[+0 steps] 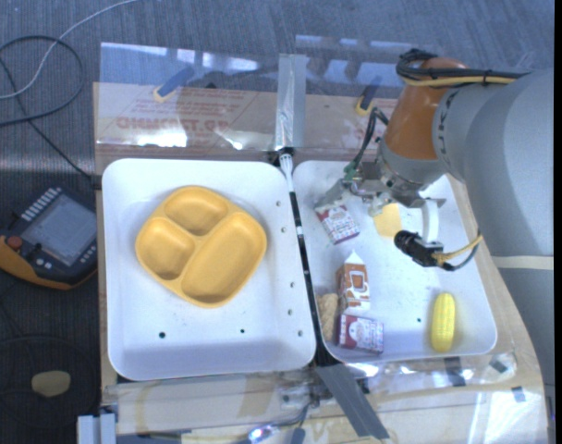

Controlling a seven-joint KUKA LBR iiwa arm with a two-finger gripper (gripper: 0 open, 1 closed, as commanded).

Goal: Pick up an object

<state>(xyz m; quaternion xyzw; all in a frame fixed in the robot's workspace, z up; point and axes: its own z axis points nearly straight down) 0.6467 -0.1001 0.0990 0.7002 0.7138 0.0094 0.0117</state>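
Camera view: a yellow divided plate [201, 244] lies in the left bin [124, 340]. In the right bin [475, 326], the gripper [369, 190] hangs low at the far end; whether it is open or closed cannot be told. A small red-and-white packet [337, 222] lies just beside it, on its near-left side. Nearer still stand a small carton [354, 284] and a red box [360, 332]. A pale yellow piece [387, 219] sits just right of the gripper, and a yellow corn cob [443, 321] lies well apart, near right.
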